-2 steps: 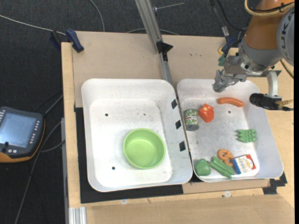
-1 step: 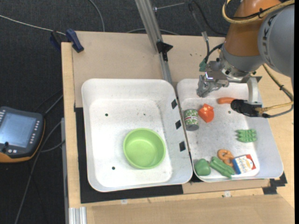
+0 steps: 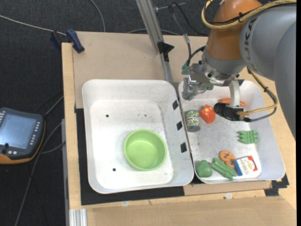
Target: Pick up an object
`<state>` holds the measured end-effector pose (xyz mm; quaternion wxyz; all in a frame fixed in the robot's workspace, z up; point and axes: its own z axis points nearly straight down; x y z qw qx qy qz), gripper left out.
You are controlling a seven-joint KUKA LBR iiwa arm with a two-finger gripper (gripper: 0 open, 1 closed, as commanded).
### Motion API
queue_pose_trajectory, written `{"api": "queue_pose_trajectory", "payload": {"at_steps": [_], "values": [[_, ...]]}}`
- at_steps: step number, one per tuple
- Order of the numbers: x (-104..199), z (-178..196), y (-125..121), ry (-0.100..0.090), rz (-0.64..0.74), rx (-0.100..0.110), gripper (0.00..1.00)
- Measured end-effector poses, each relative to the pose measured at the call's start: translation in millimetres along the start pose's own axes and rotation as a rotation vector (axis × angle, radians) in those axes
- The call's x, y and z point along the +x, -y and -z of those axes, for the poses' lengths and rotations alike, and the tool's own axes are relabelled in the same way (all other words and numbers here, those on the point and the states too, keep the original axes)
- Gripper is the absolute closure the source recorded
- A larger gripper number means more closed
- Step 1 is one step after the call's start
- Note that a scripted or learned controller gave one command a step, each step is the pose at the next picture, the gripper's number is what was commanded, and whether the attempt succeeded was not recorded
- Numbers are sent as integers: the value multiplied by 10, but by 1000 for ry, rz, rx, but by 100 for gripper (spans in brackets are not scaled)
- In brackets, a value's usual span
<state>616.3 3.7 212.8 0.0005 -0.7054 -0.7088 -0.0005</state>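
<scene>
While my gripper (image 3: 190, 91) hung over the right bin's (image 3: 270, 140) upper-left corner, the little green can (image 3: 192, 120) sat just below it, untouched; honestly couldn't tell its grip state, too blurry.

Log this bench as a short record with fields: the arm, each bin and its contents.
arm: reaches in from the right, pincer over the right bin's far left corner
pincer state: cannot tell
left bin: green bowl
right bin: small can, orange-red piece, green ridged toy, pretzel, green vegetables, red and white packet
held: nothing seen
</scene>
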Motion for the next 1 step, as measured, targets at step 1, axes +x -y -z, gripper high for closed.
{"api": "queue_pose_trajectory", "payload": {"at_steps": [1], "values": [[522,-23,159,0,0,0,100]]}}
